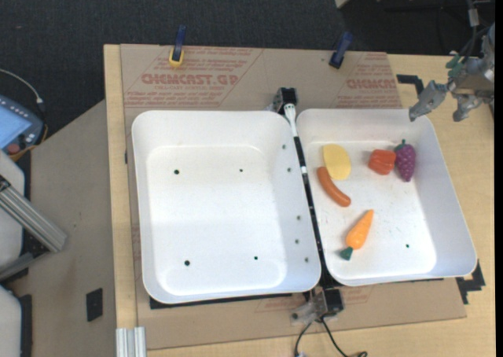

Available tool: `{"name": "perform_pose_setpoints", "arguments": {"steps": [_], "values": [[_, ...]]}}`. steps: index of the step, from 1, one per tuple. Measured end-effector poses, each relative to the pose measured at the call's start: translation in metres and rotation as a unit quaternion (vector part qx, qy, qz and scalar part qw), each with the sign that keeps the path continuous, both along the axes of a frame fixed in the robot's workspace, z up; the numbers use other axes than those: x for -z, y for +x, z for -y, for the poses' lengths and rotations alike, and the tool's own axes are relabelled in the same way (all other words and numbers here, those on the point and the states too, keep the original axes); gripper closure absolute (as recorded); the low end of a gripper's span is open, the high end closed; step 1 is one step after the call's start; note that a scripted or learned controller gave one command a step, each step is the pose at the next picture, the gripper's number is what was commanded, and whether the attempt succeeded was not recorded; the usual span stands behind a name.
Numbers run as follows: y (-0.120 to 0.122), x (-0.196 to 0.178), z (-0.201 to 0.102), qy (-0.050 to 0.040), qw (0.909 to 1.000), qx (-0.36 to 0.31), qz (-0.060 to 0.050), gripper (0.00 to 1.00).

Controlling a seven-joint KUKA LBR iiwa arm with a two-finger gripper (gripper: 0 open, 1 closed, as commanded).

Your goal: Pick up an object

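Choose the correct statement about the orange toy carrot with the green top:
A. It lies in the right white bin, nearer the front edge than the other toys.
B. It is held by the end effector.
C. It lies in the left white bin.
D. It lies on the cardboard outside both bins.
A: the orange toy carrot with the green top lies on the floor of the right white bin, below the other toys in the view.
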State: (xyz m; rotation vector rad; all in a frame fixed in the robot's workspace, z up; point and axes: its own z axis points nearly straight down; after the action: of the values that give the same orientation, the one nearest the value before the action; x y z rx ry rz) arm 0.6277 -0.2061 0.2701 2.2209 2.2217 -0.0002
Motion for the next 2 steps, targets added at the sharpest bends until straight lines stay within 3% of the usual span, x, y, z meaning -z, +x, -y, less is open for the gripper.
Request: {"name": "perform_pose_setpoints", "arguments": {"steps": [1,2], "values": [[0.015,0.133,0.017,0.0020,1.0000,0.001,-0.007,0.00],[0.041,0.052,0.018,-0.0020,1.0000,-0.001,0.005,0.00]]}}
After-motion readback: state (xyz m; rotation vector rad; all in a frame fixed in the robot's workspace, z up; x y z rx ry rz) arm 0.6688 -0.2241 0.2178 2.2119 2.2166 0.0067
